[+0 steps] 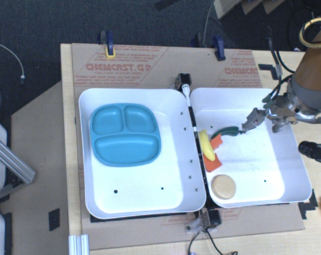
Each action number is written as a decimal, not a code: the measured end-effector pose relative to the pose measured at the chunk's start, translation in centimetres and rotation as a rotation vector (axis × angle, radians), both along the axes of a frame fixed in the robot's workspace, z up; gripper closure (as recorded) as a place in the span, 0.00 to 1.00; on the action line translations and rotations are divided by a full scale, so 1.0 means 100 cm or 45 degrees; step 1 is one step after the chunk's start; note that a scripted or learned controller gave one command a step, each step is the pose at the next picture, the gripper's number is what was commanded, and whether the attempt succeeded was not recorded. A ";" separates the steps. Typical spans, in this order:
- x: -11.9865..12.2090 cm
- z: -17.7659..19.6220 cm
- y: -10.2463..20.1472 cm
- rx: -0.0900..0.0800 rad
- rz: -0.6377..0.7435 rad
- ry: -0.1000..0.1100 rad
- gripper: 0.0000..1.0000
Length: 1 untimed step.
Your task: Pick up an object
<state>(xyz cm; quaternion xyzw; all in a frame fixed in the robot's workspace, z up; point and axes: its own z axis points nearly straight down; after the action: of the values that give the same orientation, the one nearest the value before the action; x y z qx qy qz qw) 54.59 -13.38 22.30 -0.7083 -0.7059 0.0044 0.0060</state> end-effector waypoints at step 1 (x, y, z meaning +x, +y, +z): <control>0.003 0.008 0.001 -0.003 0.004 -0.018 0.00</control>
<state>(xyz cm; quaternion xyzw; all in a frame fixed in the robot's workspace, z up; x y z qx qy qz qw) 54.85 -13.33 23.08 -0.7071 -0.7072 0.0001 0.0003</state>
